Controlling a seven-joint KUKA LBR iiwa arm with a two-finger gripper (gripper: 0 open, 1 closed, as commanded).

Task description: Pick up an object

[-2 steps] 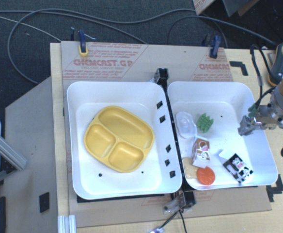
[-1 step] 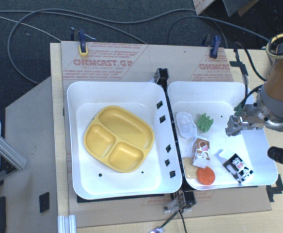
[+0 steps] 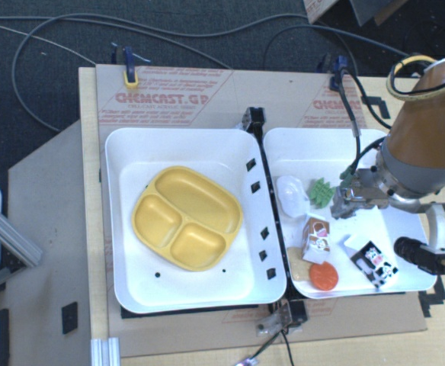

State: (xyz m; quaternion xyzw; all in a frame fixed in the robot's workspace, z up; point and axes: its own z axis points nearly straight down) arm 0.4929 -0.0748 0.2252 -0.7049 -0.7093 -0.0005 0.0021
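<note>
Camera view, as I log it from my desk, largest first, all placed against the right bin [image 3: 405, 284]. Arm [image 3: 428, 128]: over the bin's far right part, orange band above the wrist. Left bin [image 3: 123, 204]: touching its left wall. Yellow tray [image 3: 187, 217]: three compartments, in that left bin, well apart from the right bin. Gripper [image 3: 347, 202]: low over the bin's middle, just right of the green piece; I cannot tell its opening, and I see nothing between its tips. White lump [image 3: 290, 193]: by the left wall. Carton [image 3: 316, 239]: centre-left. Black-and-white item [image 3: 373, 262]: near edge, right. Green piece [image 3: 321, 192]: far centre. Red disc [image 3: 324, 276]: near edge.
</note>
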